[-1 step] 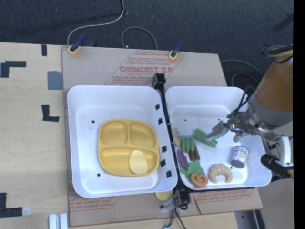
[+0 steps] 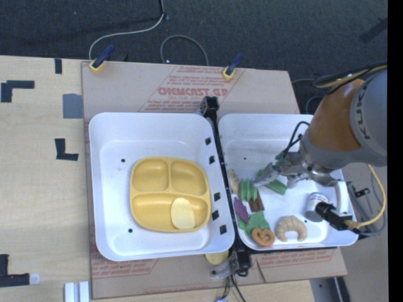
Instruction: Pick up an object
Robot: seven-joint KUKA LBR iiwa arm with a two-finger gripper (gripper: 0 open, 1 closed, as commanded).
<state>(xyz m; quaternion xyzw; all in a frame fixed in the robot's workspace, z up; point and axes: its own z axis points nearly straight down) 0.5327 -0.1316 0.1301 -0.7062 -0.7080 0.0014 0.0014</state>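
Toy food pile (image 2: pixel 255 209) along right bin (image 2: pixel 264 131) left wall and near edge, croissant (image 2: pixel 291 227), pretzel (image 2: pixel 262 236), pincer (image 2: pixel 277 173) low above green pieces, finger state unclear, yellow tray (image 2: pixel 169 192) in left bin (image 2: pixel 110 168), bench (image 2: pixel 38 187).

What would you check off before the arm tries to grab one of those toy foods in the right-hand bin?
1. Gripper over the right bin: ok.
2. Fingers free of any object: cannot tell.
3. Target within reach: ok, a green piece lies just beside the gripper.
4. Target lying apart: not ok, it touches a brown piece.
5. Croissant and pretzel away from the gripper: ok.
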